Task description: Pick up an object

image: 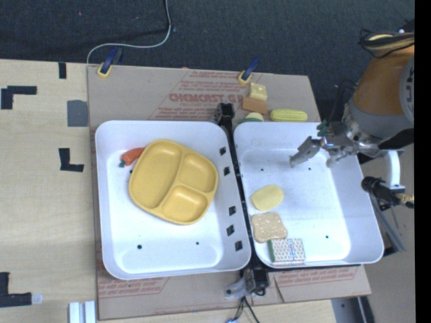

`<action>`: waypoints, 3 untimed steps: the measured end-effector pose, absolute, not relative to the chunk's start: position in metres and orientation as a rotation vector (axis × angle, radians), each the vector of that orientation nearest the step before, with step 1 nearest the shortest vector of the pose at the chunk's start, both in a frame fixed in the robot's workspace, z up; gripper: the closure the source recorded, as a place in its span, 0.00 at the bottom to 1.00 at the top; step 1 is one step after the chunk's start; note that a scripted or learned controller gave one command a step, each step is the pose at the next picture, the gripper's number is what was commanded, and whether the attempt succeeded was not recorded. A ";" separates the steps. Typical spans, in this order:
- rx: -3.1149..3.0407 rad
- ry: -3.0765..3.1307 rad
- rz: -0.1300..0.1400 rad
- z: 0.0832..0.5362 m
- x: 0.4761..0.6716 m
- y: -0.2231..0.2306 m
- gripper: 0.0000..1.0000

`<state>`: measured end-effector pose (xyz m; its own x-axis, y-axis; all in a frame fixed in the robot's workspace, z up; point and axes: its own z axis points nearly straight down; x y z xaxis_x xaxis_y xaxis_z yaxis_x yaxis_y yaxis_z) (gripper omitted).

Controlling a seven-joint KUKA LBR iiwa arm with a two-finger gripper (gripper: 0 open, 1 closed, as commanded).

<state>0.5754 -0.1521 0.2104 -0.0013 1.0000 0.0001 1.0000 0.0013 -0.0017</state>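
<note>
My gripper (315, 157) hangs over the upper right part of the right bin (326, 207). Its two fingers stand apart, open, with nothing between them. Below and to its left on the bin floor lie a yellow oval piece (267, 196), a tan cracker-like square (269, 227) and a white packet with a blue pattern (289, 251) beside a green sliver (271, 252). The left bin (168, 251) holds a yellow divided plate (174, 182), and an orange carrot-like piece (133, 155) pokes out at the plate's upper left.
Behind the bins on the cardboard lie a tan block (255, 98), a yellow corn cob (288, 115) and a small green-white item (253, 117). A black divider (229, 173) runs between the bins. The arm's orange band (384, 79) rises at the right.
</note>
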 end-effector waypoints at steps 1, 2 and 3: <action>-2.211 -2.216 0.010 0.086 0.570 -0.116 0.00; -2.227 -2.224 -0.006 0.087 0.544 -0.110 0.00; -2.227 -2.225 -0.006 0.087 0.535 -0.103 0.00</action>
<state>0.5351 -0.1033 0.0867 0.0007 1.0000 -0.0018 1.0000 -0.0007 0.0070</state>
